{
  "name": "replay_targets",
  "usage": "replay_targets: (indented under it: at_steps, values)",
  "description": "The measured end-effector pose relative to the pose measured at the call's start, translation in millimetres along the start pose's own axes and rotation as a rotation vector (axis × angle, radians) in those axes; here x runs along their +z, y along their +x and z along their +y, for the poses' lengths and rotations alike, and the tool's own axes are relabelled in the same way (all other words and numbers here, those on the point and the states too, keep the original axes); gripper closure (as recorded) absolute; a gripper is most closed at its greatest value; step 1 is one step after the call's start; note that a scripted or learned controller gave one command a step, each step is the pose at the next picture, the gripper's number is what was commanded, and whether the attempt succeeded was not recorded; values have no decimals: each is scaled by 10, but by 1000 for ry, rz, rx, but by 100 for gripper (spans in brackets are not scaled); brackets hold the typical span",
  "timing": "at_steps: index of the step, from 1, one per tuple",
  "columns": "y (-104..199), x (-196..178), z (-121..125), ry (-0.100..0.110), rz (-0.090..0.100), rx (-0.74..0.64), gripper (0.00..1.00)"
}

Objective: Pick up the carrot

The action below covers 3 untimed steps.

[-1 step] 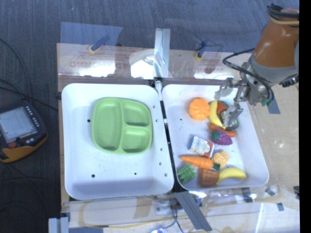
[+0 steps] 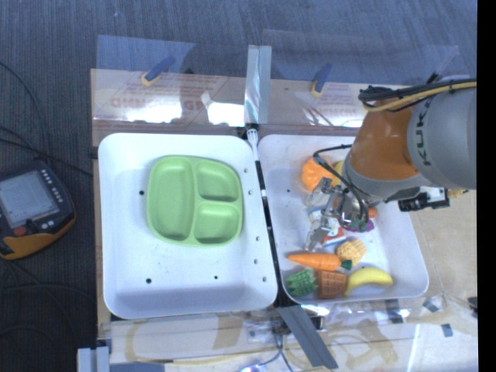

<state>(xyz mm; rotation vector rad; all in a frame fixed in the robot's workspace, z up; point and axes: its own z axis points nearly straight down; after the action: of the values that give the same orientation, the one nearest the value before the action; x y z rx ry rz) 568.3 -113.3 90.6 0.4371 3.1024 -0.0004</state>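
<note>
While the bench stands on dark grey carpet with a teach pendant (image 2: 31,208) lying at its left, the carrot (image 2: 314,260) lies in the right bin (image 2: 415,266) beside a banana (image 2: 369,277), near the front rim. Just behind it, the gripper (image 2: 319,235) hangs apart from the carrot, fingers spread and holding nothing; the left bin (image 2: 116,285) carries a green divided plate (image 2: 194,200).

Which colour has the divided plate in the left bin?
The divided plate is light green, seen clearly in the camera view, inside the white left bin.
</note>
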Motion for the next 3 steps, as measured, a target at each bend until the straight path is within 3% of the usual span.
replay_targets:
  at_steps: [1,2,3]
  values:
    - [-685,16,263,0,-4,222,0]
    - [-822,10,373,10,9,202,0]
    - [54,-3,7,0,-5,-45,0]
